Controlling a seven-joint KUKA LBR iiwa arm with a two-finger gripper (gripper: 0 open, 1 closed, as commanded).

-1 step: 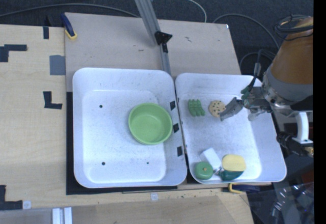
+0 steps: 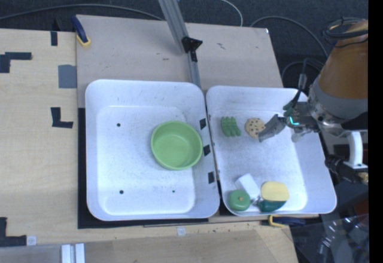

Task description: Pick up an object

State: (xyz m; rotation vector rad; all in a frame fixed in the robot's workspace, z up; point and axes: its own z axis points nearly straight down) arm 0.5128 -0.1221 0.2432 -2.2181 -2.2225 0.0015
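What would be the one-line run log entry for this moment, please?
phase: approach | gripper: above right bin, beside cookie, nothing visibly held | green bowl: in left bin

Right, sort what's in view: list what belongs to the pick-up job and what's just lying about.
Job:
gripper, low over the right bin
cookie-like piece, just beside the gripper
green ridged piece
green round piece
white block
yellow and green piece

Lying about:
green bowl in the left bin
blue and yellow clamp at the board's edge
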